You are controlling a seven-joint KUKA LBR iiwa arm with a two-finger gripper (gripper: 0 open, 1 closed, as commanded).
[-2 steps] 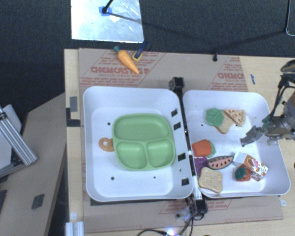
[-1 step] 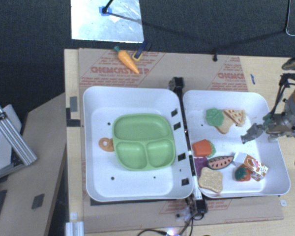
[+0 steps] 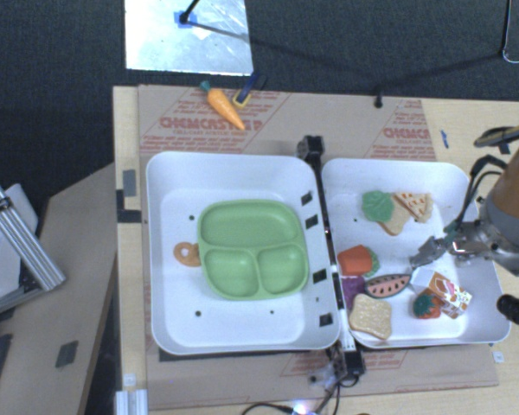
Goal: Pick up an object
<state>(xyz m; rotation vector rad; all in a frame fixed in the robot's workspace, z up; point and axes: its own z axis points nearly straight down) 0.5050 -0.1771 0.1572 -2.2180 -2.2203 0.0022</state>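
Grey gripper [image 3: 434, 251] hangs low over the right bin [image 3: 467, 180], fingers a little apart with nothing between them as far as I can see. Just below it sit a small carton [image 3: 454, 294] and a watermelon slice [image 3: 387, 284]. Bit further left there's a tomato [image 3: 356, 259], with toast [image 3: 371, 318] near the front edge. Left bin [image 3: 169, 180] has a green tray [image 3: 251, 247] and a pretzel [image 3: 187, 254]. Carrot [image 3: 224, 107] lies on the cardboard behind.

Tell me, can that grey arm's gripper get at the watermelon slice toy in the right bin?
Probably yes. The gripper hangs just above and right of the red-and-green watermelon slice toy, and nothing lies over the slice, though a slice of toy bread and a red toy crowd it.
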